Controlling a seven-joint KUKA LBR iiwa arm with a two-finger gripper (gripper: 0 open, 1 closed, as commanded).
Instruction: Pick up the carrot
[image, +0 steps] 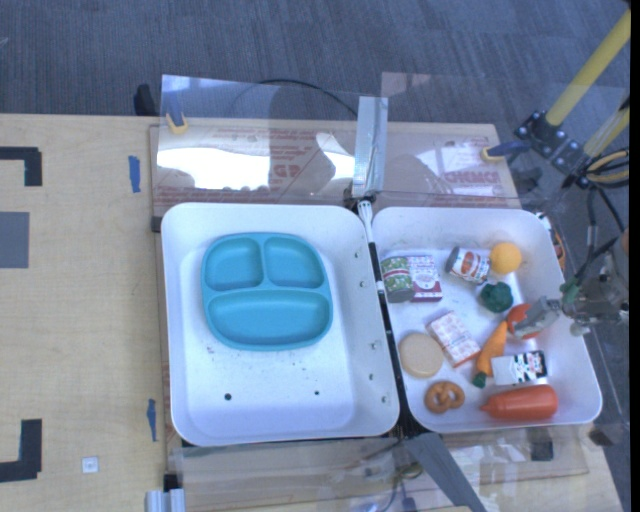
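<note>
Carrot lies diagonal, green tip toward lower-left.

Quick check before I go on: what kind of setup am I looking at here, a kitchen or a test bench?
Most likely a lab test bench, not a kitchen: two shallow white bins side by side on a wooden bench, toy food such as the carrot and pretzel, a blue divided plate, and clear guard panels behind.

Bright even overhead light, glare on the clear panels, soft focus.
</note>
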